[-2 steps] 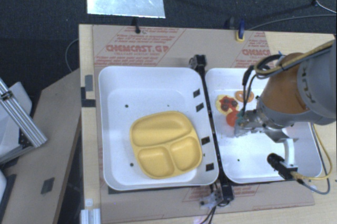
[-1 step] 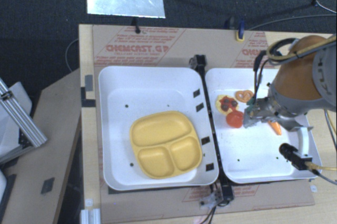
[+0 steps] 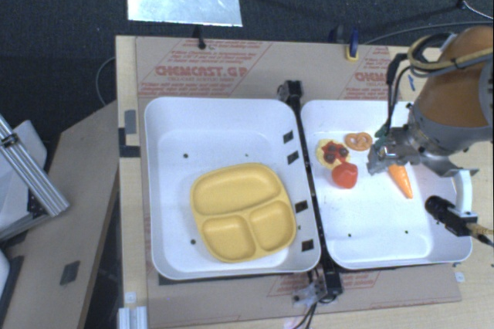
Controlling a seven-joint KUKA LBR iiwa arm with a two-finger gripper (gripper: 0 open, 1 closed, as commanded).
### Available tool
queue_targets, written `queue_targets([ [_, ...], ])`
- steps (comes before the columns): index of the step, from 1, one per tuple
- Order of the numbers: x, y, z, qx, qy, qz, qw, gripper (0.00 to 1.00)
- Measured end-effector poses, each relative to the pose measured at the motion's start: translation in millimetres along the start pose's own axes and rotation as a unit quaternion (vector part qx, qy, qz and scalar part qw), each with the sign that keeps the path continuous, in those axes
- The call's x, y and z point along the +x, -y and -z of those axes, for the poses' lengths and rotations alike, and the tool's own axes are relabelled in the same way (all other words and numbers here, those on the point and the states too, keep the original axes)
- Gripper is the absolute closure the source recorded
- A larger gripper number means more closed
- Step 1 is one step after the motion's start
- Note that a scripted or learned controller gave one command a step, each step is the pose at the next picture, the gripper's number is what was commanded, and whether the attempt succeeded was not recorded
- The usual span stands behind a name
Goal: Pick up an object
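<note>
In the right bin (image 3: 386, 242) lie a few toy foods. An orange carrot (image 3: 401, 180) points toward the bin's front. To its left sit a red tomato (image 3: 344, 175), a yellow pizza piece with dark toppings (image 3: 332, 152) and a brown pretzel (image 3: 357, 140). My gripper (image 3: 384, 158) hangs low over the bin, right at the carrot's upper end and just right of the pretzel. The wrist hides the carrot's top, and I cannot see whether anything sits in the gripper.
The left bin (image 3: 177, 127) holds a yellow divided plate (image 3: 243, 210). A black divider (image 3: 302, 165) with clips runs between the two bins. The arm's grey body (image 3: 455, 103) covers the right bin's far right corner.
</note>
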State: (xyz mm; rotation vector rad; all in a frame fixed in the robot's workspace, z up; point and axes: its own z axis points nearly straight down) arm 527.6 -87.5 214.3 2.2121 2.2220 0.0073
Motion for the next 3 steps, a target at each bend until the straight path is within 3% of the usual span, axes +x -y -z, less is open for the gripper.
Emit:
queue_targets([
  [3, 158.7, -4.0, 1.7, 0.003, -0.002, 0.003, 1.0000, 1.00],
])
